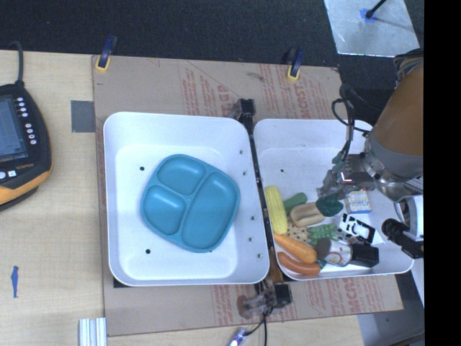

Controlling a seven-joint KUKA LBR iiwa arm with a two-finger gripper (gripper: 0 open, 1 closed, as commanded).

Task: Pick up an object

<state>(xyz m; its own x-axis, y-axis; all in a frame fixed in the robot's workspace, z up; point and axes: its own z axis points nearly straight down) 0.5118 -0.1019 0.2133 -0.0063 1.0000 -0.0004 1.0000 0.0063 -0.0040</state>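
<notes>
Pincer hanging low in right bin, over toy pile; opening not discernible, grasp impossible to tell. Dark green piece lying just under its tip. Corn cob, carrot resting nearby toward divider. Blue sectioned plate sitting in left bin on worktop.

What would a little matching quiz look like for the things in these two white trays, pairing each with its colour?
Things:
1. divided plate
2. corn cob
3. carrot
4. handheld screen

Colours:
A. yellow
B. black with an orange edge
C. blue
D. orange

Pairs: 1-C, 2-A, 3-D, 4-B. The divided plate lies in the left tray; the corn cob and carrot lie in the right tray; the handheld screen rests on the bench.
</notes>
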